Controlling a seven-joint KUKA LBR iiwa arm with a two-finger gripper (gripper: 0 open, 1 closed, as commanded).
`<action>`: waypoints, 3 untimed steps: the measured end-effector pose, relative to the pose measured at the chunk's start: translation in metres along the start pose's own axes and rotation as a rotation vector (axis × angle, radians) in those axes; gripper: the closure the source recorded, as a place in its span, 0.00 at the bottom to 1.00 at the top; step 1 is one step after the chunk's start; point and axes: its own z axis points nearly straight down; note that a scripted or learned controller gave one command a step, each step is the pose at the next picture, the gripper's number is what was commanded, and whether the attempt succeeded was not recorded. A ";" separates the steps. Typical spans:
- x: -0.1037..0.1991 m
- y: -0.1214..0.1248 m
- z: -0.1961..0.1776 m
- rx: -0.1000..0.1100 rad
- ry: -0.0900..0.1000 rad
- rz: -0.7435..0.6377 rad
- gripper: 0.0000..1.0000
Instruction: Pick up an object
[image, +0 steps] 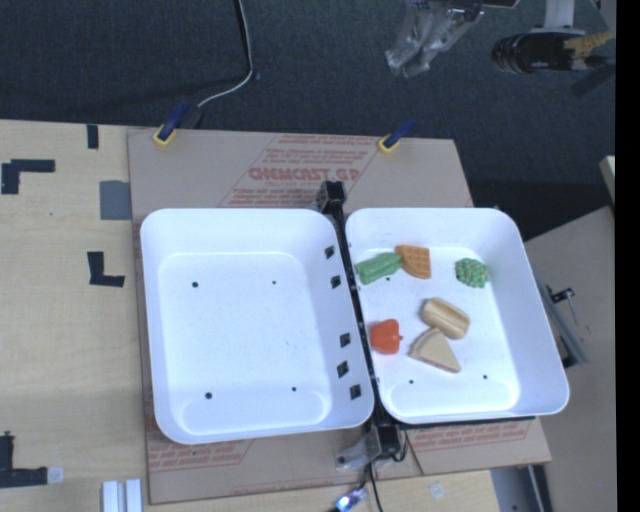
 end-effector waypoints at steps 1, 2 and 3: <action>0.069 0.000 0.000 0.000 0.000 0.000 1.00; -0.077 -0.018 0.101 0.012 -0.005 0.019 1.00; -0.024 0.001 -0.006 -0.010 0.000 0.002 1.00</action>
